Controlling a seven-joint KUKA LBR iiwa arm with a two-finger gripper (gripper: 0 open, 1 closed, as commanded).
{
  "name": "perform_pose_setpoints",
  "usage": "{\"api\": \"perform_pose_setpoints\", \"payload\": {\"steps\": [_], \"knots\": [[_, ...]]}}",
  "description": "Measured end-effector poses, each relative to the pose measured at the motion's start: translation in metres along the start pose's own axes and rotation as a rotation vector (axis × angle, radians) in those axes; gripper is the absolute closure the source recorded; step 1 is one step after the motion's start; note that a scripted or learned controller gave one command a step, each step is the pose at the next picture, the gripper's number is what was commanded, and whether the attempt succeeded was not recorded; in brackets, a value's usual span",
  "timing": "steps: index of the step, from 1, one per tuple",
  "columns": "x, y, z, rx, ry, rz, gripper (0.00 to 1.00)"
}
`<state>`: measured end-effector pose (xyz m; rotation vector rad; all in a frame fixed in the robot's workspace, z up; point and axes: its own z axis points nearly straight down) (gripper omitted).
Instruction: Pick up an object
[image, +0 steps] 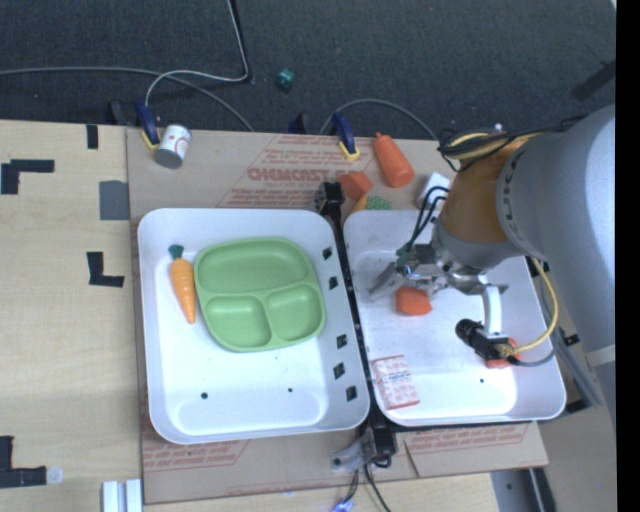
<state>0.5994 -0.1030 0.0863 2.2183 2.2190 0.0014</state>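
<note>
You are looking down at a slant on a table (60, 300) carrying two shallow white bins side by side on a sheet of brown cardboard (270, 180). In the left bin (240, 410) lies a green divided plate (262, 293) with three compartments, and just beside its left edge lies a toy carrot (183, 285), orange with a small green top pointing toward the far side. Your grey arm (560, 210) reaches in from the right over the right bin (450, 400), with its orange band (478, 200) above the wrist. Your tool (405, 278) hangs low over the middle of the right bin, one metal finger (385, 280) slanting out toward the left. A small orange object (413, 301) sits on the bin floor directly under the tool, touching or almost touching it; you cannot tell whether the tool is open or closed, nor whether the object is between its fingers. Near the front edge of the right bin lies a small printed card (393, 381). A black and yellow cable (500, 345) loops from the wrist over the bin's right half. Behind the bins, on the cardboard, lie a larger orange toy (393, 161), a smaller orange piece (355, 185) and, far left, a small white can (172, 145) on its side.
</note>
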Motion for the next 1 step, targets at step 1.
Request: {"api": "perform_pose_setpoints", "payload": {"steps": [1], "knots": [[-0.0002, 0.0002, -0.0094, 0.000, -0.001, 0.000, 1.00]]}}
